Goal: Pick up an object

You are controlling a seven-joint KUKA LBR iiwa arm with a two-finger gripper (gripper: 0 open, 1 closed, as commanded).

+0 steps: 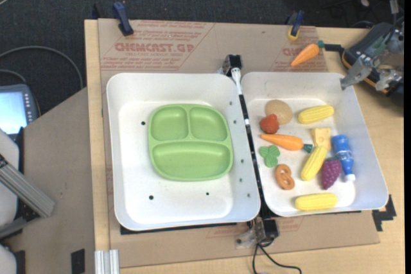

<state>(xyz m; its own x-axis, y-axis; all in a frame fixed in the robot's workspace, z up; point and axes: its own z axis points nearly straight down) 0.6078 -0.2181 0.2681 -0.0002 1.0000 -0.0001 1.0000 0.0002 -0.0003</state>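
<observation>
Honestly, the biggest risk I see is how packed the right bin (366,138) is. Using the carrot (282,141) in that bin as my landmark: the potato (279,110) and a red tomato-looking piece (269,123) sit just above it, nearly touching each other. A green leafy thing (269,153) and a pretzel (284,176) sit just below it. To its right there's a cheese wedge (321,137), a corn cob (313,162), grapes (330,172) and a blue bottle (342,153), all bunched together. Another corn cob (316,114) lies up and right of the carrot, and a third (315,202) sits well below it, a bit more on its own.

The gripper (379,64) hangs well up and right of the carrot, off past the bin's far corner, over the tabletop (192,42). It's too blurry out there; I cannot tell if the fingers are open or closed, and nothing is visibly held.

So if it drops into the cluster on the right, I'd guess it pinches two toys or nudges one away. The rounded pieces look likely to roll or squirt out.
</observation>
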